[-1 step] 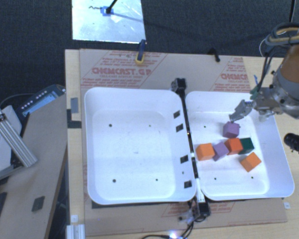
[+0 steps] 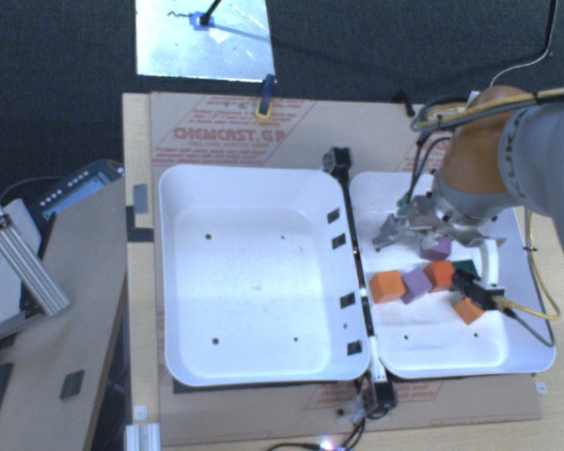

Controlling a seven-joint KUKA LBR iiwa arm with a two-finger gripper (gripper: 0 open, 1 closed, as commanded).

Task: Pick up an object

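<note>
Worktop with two white bins; right bin (image 2: 508,350) holds orange and purple blocks near its middle. Tool (image 2: 395,228) hangs just above-left of the purple block (image 2: 437,248), grip state unclear. Approach step; next: descend onto a block and close.

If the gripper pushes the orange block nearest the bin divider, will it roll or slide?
The orange block looks flat-faced and boxy, so it would probably slide, not roll. It touches a purple block, which would likely shift too. It appears rigid and probably light.
</note>
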